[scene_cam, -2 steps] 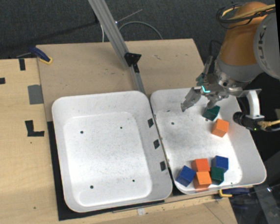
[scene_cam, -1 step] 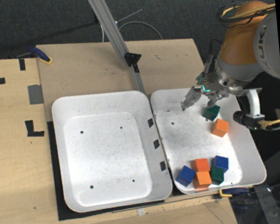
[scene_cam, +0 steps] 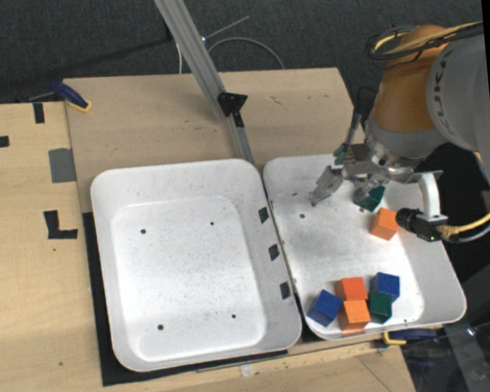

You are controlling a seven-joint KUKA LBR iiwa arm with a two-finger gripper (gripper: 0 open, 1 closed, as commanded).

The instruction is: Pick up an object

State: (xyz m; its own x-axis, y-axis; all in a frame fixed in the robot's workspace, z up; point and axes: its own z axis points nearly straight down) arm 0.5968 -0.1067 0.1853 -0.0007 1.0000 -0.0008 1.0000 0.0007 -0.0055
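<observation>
You see the gripper (scene_cam: 344, 186) with spread fingers holding nothing above the right bin (scene_cam: 317, 227), so the orange block (scene_cam: 385, 224) is not yet picked.

Gripper (scene_cam: 345, 191) above right bin (scene_cam: 307, 254), blocks (scene_cam: 356, 301) inside.

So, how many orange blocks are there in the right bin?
3. One orange block lies alone near the bin's right side; two more sit together in the cluster at the near edge. Others may be hidden.

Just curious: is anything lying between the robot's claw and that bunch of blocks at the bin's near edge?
In the camera view, bare bin floor separates the gripper from the block cluster.
</observation>
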